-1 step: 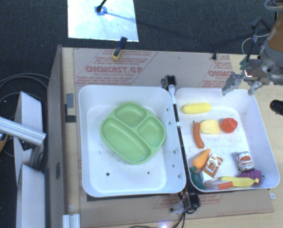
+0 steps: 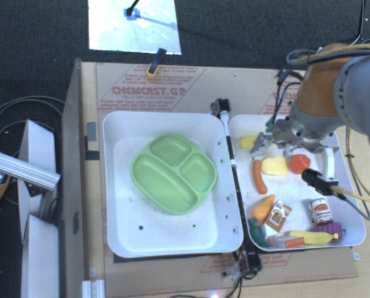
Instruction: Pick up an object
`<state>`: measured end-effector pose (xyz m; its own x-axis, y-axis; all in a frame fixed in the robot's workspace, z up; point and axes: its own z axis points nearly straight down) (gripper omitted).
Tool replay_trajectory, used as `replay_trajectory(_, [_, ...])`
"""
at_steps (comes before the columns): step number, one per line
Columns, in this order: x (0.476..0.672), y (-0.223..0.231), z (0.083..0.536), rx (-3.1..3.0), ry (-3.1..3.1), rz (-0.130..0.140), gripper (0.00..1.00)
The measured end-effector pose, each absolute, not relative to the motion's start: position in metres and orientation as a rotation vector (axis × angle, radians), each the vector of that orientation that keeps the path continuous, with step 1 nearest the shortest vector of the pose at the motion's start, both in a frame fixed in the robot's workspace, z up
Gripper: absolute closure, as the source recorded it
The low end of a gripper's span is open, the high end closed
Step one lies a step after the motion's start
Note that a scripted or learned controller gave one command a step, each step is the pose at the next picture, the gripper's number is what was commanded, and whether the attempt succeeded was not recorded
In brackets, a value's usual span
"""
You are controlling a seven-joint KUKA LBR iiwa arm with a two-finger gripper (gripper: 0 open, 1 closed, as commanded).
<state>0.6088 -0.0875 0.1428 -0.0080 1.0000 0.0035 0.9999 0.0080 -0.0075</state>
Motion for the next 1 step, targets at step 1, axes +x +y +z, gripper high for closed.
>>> replay_trajectory(1, [0.5903,-0.0859,0.1065,-2.219,-2.221,0.002,0.0])
